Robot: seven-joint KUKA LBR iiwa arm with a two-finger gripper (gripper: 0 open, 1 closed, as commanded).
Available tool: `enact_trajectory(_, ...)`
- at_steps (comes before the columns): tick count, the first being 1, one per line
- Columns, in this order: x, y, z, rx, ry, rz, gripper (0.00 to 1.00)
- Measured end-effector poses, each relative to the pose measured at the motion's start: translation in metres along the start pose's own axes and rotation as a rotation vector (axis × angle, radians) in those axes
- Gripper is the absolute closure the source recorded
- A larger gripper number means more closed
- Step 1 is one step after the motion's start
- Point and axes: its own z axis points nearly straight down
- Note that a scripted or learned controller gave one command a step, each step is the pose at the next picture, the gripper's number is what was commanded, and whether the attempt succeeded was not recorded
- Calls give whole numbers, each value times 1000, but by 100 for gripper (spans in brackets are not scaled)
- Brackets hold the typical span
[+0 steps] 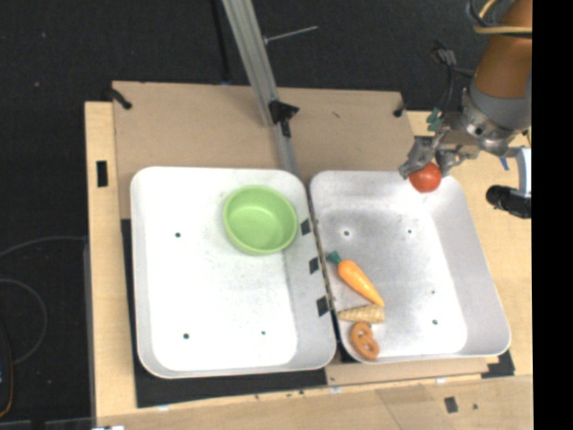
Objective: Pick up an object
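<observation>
Claw point(430, 161) at upper right of frame, pinching red tomato point(426, 178); tomato hangs directly under claw, above right bin point(448, 267) far corner.

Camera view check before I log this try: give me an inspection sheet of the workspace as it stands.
Surface: two white bins side by side, left bin, right bin.
Job's things: red ball between the gripper's fingers; carrot, pale root and orange slice in the right bin.
Clutter: green bowl in the left bin.
Grippers: gripper shut on the red ball at the right bin's far corner.
Cables: black cable at left.
Surroundings: metal pole, dark floor.
</observation>
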Motion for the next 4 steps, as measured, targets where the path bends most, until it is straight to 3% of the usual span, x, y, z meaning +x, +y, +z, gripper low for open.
enact_trajectory(3,158,-41,-15,4,3,-5,100)
enact_trajectory(4,197,-50,-10,5,1,0,100)
